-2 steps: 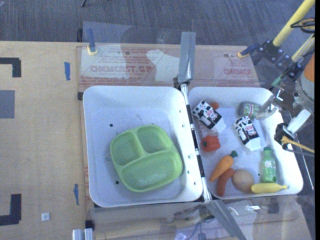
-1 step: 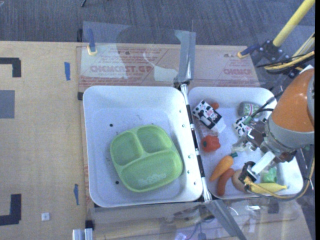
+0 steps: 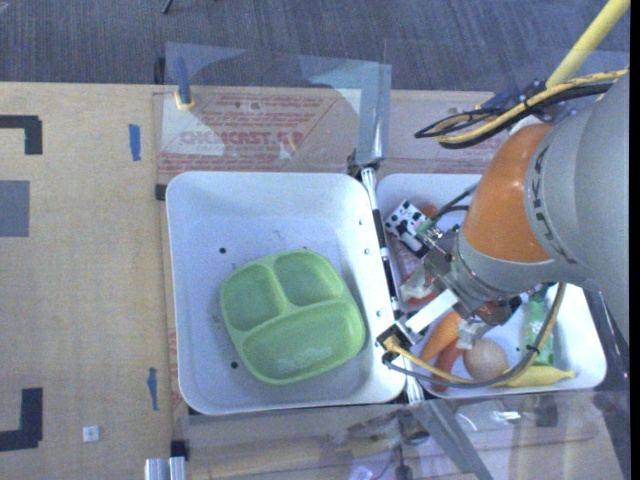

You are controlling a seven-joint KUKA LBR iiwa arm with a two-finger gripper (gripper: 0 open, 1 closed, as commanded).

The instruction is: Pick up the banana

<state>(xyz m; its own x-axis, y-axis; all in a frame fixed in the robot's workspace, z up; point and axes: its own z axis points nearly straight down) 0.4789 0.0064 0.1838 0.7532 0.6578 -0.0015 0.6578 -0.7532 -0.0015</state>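
Lying along the near edge of the right bin point(image 3: 590, 363), the banana point(image 3: 545, 375) is a thin yellow curve, its tip pointing toward the bin's near right corner. Just to its left sits a tan egg-shaped thing point(image 3: 485, 359), touching or nearly touching it. Left of that is an orange carrot point(image 3: 440, 336), tilted, with a small red piece at its lower end. A thin yellow cable loops over the carrot and egg down toward the banana. A green bottle point(image 3: 538, 320) stands just behind the banana, near the bin's right wall.

Above these things hangs the arm point(image 3: 540, 198), its orange band and grey wrist covering most of the right bin. The claw point(image 3: 470, 318) is low over the carrot and egg, but the wrist hides its tips, so I cannot tell whether it is wide or narrow, nor whether it grips anything. The banana lies apart from it, to the right and nearer the edge.

Toward the bin's far left corner is a black-and-white die point(image 3: 405, 218), with a red-and-white package just below it.

The left bin point(image 3: 200, 228) holds a green divided plate point(image 3: 292, 315), lying toward its near right corner. Both bins sit on the counter point(image 3: 80, 268), which bears blue tape marks. A clear sheet point(image 3: 270, 98) stands behind the left bin.
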